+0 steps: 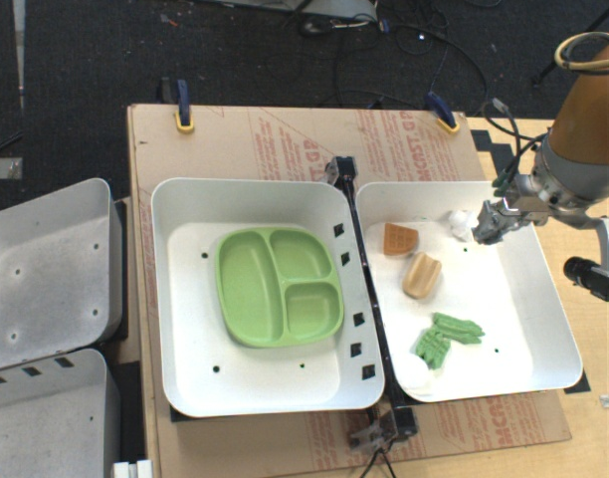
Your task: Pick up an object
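Near edge of right bin [543,366]: green bean bundle [447,338] lying flat. Just beyond, tan bread piece [422,275], then orange wedge [401,239] close to divider. Left bin [185,267] holds green sectioned plate [280,287]. Far corner of right bin: small white object [459,224], gripper [487,223] right beside it, low over bin. Finger spread: cannot tell. Nothing seen pinched.
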Action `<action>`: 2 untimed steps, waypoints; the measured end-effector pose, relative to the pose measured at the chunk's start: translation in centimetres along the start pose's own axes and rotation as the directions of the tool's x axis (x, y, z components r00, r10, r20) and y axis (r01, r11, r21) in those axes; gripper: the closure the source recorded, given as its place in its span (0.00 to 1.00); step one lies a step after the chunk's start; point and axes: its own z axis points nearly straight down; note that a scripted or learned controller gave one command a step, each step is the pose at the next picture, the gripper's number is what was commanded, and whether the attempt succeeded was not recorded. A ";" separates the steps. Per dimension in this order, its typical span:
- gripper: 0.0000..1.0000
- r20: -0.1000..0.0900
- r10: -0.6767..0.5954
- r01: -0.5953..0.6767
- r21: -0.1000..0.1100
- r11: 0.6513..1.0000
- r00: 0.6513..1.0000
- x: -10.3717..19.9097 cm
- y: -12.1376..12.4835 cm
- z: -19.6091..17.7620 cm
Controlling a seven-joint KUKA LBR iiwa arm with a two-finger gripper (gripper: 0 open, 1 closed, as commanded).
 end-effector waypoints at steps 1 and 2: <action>1.00 0.000 -0.001 0.001 0.000 1.000 1.000 5.9 2.3 -0.3; 1.00 0.000 0.001 -0.001 -0.001 1.000 1.000 10.8 4.1 -1.2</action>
